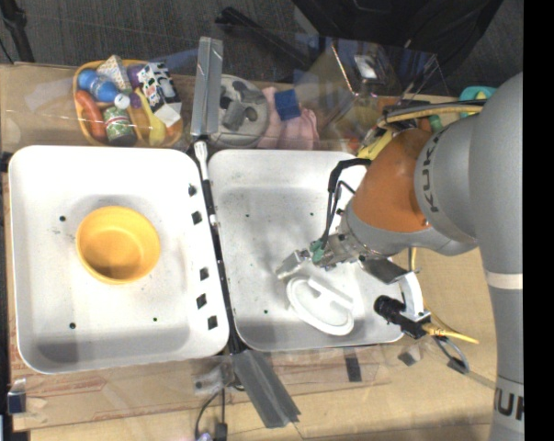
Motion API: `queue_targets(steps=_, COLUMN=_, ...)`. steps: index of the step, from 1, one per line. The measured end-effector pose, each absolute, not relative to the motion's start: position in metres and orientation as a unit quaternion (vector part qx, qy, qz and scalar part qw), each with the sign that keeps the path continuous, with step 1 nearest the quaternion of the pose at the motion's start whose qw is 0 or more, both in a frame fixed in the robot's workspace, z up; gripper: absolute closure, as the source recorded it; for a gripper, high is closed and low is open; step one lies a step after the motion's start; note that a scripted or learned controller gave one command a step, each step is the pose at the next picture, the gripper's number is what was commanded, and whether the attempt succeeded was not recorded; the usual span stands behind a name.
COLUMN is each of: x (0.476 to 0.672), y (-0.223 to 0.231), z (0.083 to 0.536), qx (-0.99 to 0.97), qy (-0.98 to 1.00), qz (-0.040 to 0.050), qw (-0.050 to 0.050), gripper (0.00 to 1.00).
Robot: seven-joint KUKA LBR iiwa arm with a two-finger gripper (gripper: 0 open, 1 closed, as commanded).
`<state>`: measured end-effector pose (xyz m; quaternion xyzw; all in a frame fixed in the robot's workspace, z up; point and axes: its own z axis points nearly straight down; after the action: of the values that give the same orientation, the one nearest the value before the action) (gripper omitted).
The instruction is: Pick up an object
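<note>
- White left bin: holds a yellow bowl, upright, left of centre, apart from the walls.
- White right bin: holds a white cup lying on its side near the front wall, handle towards the middle of the bin.
- Grey arm with orange band: reaches in from the right, bent over the right bin.
- Claw: low in the right bin, just behind the cup and very near its handle; whether it touches the cup cannot be told, nor whether it is open or closed. Nothing is seen between its tips.
- Black cable: loops from the wrist down towards the claw.
- Yellow basket: on the surface behind the left bin, filled with small mixed items.
- Blue block: behind the right bin, beside a grey part.
- Brown surface: bare patch right of the right bin.
</note>
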<state>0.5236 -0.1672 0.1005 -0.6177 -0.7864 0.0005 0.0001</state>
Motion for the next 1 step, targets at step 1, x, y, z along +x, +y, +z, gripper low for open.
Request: queue_targets(steps=1, x=0.5052, y=-0.1312, z=0.0900, qx=-0.608, qy=-0.794, qz=0.0011, qw=0.002, gripper=0.00)
